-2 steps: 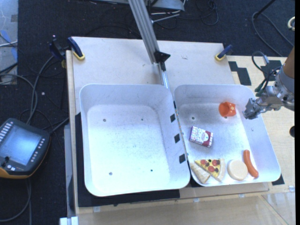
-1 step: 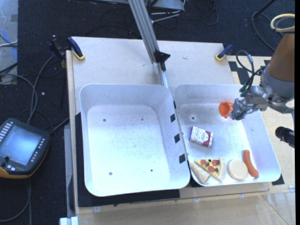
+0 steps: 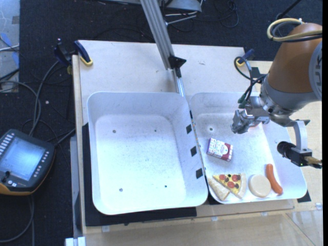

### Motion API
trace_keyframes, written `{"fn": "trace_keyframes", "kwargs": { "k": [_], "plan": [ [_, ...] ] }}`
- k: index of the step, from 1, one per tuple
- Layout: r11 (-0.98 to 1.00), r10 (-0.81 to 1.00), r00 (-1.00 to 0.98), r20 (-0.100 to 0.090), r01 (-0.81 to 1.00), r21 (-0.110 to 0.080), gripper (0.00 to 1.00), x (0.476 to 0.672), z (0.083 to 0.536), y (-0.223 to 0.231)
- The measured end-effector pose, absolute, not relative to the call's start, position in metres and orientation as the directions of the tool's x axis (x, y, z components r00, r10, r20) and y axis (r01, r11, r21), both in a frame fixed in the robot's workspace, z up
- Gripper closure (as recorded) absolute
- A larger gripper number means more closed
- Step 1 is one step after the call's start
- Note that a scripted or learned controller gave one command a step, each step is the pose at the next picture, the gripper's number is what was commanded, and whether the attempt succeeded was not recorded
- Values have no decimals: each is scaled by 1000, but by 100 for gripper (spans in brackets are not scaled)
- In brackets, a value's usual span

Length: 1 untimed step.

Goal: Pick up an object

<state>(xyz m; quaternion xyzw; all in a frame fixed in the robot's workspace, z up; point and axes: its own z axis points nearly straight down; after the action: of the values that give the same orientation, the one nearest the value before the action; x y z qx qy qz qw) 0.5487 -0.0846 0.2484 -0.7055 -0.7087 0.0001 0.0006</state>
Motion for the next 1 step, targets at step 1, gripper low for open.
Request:
{"fn": "trace_keyframes", "kwargs": {
  "k": [1],
  "plan": [
    [5, 1000, -5, 1, 1000, 0, 100, 545, 253, -31]
  ]
}}
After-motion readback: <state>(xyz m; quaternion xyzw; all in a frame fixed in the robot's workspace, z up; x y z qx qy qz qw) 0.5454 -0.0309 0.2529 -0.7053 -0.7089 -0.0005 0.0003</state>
